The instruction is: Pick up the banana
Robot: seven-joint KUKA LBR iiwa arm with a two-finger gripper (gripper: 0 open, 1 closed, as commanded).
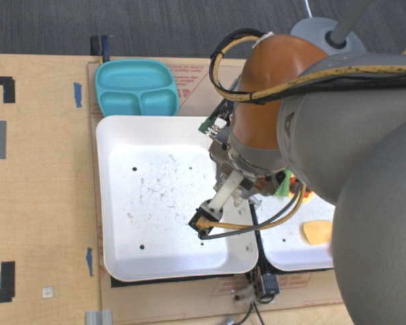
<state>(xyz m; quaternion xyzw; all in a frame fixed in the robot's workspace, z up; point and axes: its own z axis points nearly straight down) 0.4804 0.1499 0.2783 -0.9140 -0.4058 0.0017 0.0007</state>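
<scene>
Two bins, arm (271, 93) over their shared edge — grip cannot be told — banana (317, 232) in right bin (291, 266), left bin (155, 208) floor open.

The grey arm (352, 134) reaches in from the right of the view, its thick link filling the upper right. The orange band (274, 80) sits above the wrist, which points steeply downward. The pincer (249, 180) hangs beneath it, mostly hidden by the wrist housing.
</scene>
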